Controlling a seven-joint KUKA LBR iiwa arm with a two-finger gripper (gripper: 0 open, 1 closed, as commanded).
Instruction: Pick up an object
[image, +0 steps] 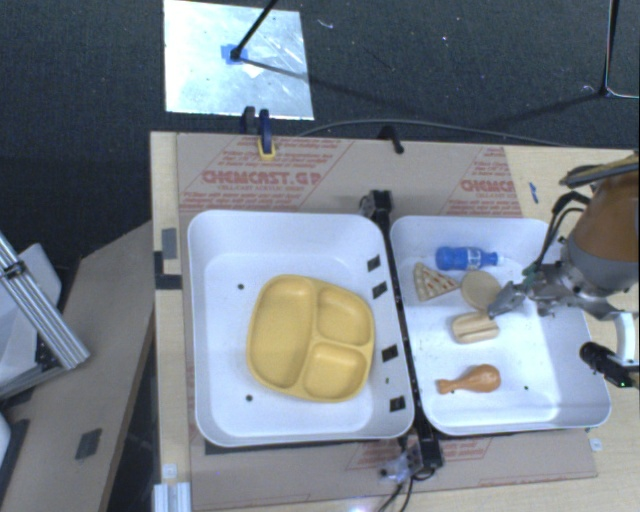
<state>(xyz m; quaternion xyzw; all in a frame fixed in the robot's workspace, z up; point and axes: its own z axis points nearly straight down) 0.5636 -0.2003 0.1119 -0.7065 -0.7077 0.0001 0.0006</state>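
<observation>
The right bin (545, 385) holds several toy foods. A blue bottle (466, 258) lies at the back, with a pizza slice (432, 283) to its left. A round tan piece (480, 288) sits mid-bin, a tan bread roll (474, 327) lies just in front of it, and a brown drumstick (470, 380) is nearer the front. My gripper (507, 298) reaches in from the right, low over the bin. Its tip is at the right edge of the round tan piece, just above the roll. Nothing is visibly held.
The left bin (205, 300) carries a yellow divided plate (310, 338). A black divider with clips (390, 300) runs between the bins. The arm's orange-banded wrist (610, 235) hangs over the right bin's right rim.
</observation>
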